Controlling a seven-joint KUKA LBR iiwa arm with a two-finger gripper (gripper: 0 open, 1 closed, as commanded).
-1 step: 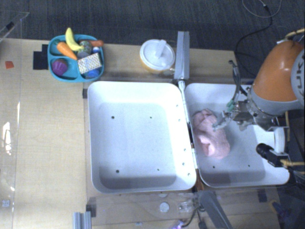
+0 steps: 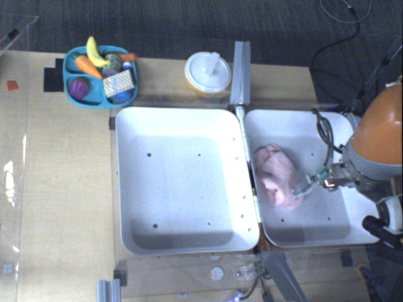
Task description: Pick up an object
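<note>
Pink, soft-looking lump (image 2: 275,175) is lying in the right bin (image 2: 327,231), at centre right of the frame, close against the bin's left wall. Gripper (image 2: 301,190) is reaching in from the right edge, its tip touching or nearly touching the lump's lower right side; how far it is opening cannot be told, and nothing is showing as held.

Risk: the lump is looking limp and rounded, so a grasp at its edge may be slipping off or pushing it against the wall.

Left bin (image 2: 182,241) is sitting alongside. Blue tray (image 2: 74,99) of toy food and white lidded cup (image 2: 208,72) are resting on the tabletop (image 2: 56,187), upper left, obstructing nothing.
</note>
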